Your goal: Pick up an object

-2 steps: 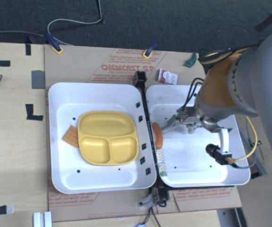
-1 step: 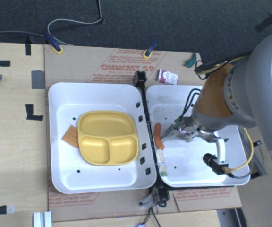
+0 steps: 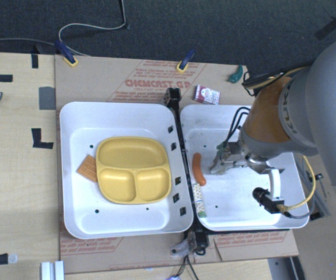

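An orange sausage-shaped object (image 3: pixel 198 168) lies in the right bin (image 3: pixel 238 217) along its left wall. Below it a small pale packet (image 3: pixel 199 206) rests by the same wall. My gripper (image 3: pixel 219 162) hangs low over the right bin's middle, a short way right of the orange object and apart from it. Nothing shows between its fingers. In the left bin (image 3: pixel 77 212) a yellow divided plate (image 3: pixel 134 169) lies flat, with a brown cracker-like piece (image 3: pixel 87 168) partly tucked under its left edge.
The grey arm (image 3: pixel 308 104) with its orange band fills the right side above the right bin. A black cable and connector (image 3: pixel 268 199) hang over that bin's lower right. A small wrapped item (image 3: pixel 206 94) lies on the cardboard behind the bins.
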`<action>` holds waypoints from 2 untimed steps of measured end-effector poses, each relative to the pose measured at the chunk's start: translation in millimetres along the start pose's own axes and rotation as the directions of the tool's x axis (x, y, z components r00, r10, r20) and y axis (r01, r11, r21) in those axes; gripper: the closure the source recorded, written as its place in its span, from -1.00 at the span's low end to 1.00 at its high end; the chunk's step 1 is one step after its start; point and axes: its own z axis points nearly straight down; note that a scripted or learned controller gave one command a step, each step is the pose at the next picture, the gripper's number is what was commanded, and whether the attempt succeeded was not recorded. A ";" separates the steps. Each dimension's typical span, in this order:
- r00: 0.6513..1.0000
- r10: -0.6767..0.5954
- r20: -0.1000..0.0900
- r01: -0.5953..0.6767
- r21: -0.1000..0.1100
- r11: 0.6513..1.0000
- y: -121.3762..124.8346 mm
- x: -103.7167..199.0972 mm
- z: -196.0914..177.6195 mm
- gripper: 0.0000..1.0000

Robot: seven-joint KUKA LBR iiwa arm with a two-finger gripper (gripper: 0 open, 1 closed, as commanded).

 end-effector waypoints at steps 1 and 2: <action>1.000 0.000 0.000 0.000 0.000 1.000 -0.1 0.0 0.1 -1.00; 1.000 -0.001 -0.001 0.001 0.001 1.000 0.1 0.6 -9.1 1.00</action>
